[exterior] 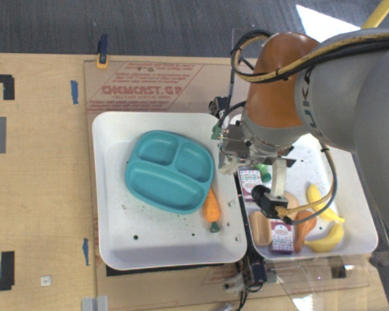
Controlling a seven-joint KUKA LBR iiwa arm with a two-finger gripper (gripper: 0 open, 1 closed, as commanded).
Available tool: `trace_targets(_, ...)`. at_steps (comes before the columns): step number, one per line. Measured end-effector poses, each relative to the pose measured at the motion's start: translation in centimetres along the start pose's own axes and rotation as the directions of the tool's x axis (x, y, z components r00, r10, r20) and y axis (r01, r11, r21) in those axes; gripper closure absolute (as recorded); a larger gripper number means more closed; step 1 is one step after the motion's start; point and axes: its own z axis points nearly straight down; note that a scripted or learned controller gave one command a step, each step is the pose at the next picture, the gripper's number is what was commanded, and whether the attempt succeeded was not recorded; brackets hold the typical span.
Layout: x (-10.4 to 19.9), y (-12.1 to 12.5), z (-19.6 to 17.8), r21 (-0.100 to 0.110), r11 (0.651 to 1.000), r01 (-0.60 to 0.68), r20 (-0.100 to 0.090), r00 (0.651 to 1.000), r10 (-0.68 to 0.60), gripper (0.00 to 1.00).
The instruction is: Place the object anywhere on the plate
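Red print on cardboard sheet [146, 86] at tabletop's far edge, behind left bin: large line reads roughly "CHEMCAST, GP", letters blurred, reading uncertain. Smaller red lines above it too small to read. Small cartons [249, 180] in right bin carry printed labels, illegible. Dark lettering on arm's grey casing [306, 94], illegible.

My wrist band [280, 76] looks like glossy orange plastic, my arm casing [356, 89] smooth matt grey. At frame centre the teal plate [170, 171] seems matt plastic; the white bins [110, 193] are smooth and slightly shiny. The bench [39, 173] at left looks like dull cardboard or wood.
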Motion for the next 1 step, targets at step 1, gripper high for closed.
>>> trace_targets(1, 10.22, -2.81, 2.82, 0.003, 0.996, -0.088, -0.001, 0.996, 0.088, 1.0)
